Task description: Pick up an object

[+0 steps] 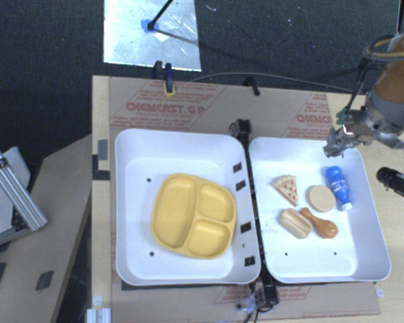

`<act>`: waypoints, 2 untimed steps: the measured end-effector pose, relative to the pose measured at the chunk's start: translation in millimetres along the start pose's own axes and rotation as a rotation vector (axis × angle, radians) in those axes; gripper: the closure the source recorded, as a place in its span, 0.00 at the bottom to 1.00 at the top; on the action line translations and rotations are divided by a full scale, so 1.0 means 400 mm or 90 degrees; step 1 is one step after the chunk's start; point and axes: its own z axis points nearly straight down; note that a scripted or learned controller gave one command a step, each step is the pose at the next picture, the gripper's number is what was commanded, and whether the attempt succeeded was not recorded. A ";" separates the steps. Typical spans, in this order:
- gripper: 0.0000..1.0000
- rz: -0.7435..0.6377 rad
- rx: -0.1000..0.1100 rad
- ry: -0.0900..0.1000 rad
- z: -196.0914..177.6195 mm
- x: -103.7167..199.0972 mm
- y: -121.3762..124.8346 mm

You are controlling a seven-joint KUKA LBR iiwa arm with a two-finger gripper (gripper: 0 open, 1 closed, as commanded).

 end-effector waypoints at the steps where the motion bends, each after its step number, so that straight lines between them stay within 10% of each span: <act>1: 1.00 -0.001 0.003 0.001 -0.003 0.118 0.004; 2: 1.00 -0.003 0.004 0.002 0.015 0.267 0.003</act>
